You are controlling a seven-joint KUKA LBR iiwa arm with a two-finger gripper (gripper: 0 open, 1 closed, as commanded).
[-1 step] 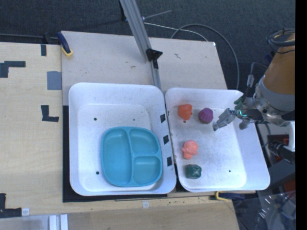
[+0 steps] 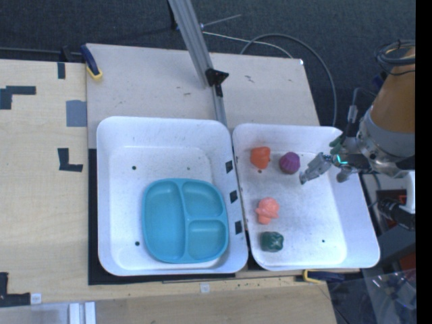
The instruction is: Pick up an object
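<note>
Since nothing's between its spread-open fingers yet, the pincer (image 2: 329,169) hovers just right of the small purple lumpy toy (image 2: 289,162); next it'd need lowering around it.

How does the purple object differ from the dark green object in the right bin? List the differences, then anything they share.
Colour: the purple object is bright magenta-purple, while the dark green object is very dark. Place: the purple object lies near the bin's far side, beside the orange one; the dark green object lies near the front edge. Nearness: the gripper is close to the purple object, far from the dark green object. Both are small, rounded, and rest in the right bin.
</note>
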